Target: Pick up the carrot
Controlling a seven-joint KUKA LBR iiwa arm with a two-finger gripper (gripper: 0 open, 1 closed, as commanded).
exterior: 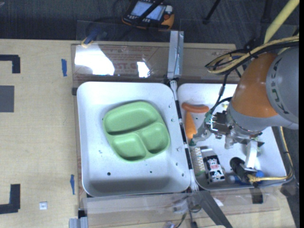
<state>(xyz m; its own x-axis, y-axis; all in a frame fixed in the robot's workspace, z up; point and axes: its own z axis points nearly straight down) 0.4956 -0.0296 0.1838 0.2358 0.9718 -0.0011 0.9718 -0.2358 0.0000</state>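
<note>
- Carrot (189,123) is in the right bin (273,148), tight along its left wall. It lies lengthwise, orange body toward the far side and green end toward the near side.
- You'll see an orange-red sausage-shaped piece (195,108) just beyond the carrot's far end, lying crosswise. Whether they touch is unclear.
- Gripper (208,128) sits low over the right bin, just right of the carrot at about its near half.
- You can't tell how far open the gripper is. Nothing shows as gripped, and the carrot looks to be resting on the bin floor.
- Arm (266,94) comes in from the right, and its orange band and grey body cover much of the right bin.
- Near-left corner of the right bin: a small black, white and red item (213,167). It's too small to name, and it lies apart from the carrot on the near side.
- Left bin (95,108) holds a green divided plate (137,129), three compartments, set roughly in the middle and turned at a slant.
- The two bins sit side by side, walls touching at the centre.
- Wooden bench (33,127) has blue tape marks (64,66) left of the left bin.
- Handheld device with a lit screen (146,11) lies on the dark floor beyond the bench.
</note>
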